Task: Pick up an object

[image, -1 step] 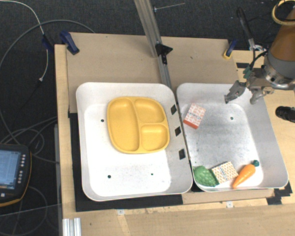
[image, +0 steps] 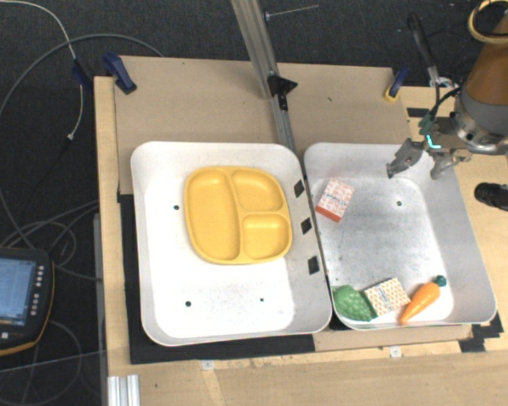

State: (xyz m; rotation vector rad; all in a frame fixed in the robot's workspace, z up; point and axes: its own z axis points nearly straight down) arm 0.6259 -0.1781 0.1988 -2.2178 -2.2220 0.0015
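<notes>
You can see two shallow white bins side by side on the wooden bench. In the left white bin point(image: 152, 294) lies a yellow plastic plate with three sections point(image: 237, 214). It sits near the middle of that bin, a bit toward the far side.

The right white bin point(image: 457, 227) holds four small things. A small pink and white box point(image: 334, 200) lies near the far left part of it, on its own. Along the near edge you find three things in a row: a green lumpy toy point(image: 354, 303), then a little checked box point(image: 386, 296) touching it, then an orange toy carrot with a green top point(image: 421, 300) just beside that.

The gripper point(image: 421, 161) hangs over the far right corner of the right bin. Its two grey fingers point(image: 400, 161) are spread apart, with nothing between them. It is well apart from all four things.
</notes>
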